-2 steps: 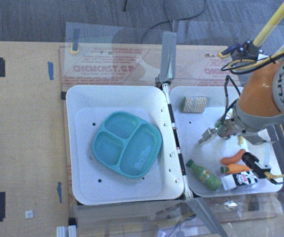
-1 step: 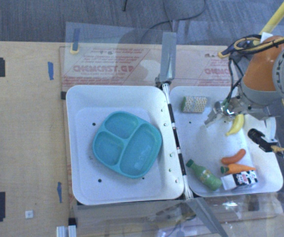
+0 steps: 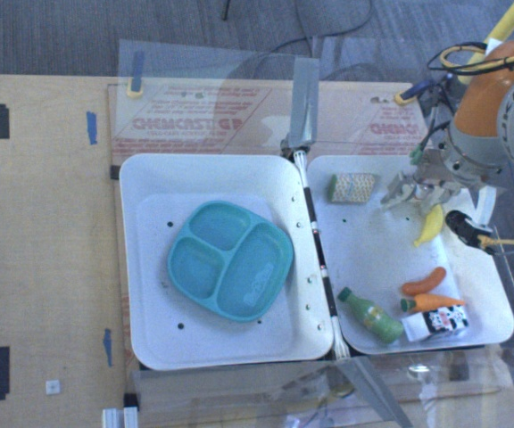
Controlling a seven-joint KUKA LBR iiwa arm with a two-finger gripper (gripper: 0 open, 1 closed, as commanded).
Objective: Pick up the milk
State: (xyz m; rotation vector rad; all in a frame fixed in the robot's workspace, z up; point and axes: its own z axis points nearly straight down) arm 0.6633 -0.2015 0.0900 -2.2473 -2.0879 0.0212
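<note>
Milk carton (image 3: 436, 322) lies flat in right bin's (image 3: 364, 248) near corner, touching carrot (image 3: 431, 302). Gripper (image 3: 415, 188) hangs over bin's far side, beside banana (image 3: 430, 225), well apart from milk. Fingers spread, gripping nothing. Must move nearer.

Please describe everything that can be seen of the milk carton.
The milk carton is small and white with black patches and a red spot. It looks like cardboard or plastic and lies on its side at the near right corner of the right bin. The carrot rests against it and the green bottle reaches its left end.
</note>
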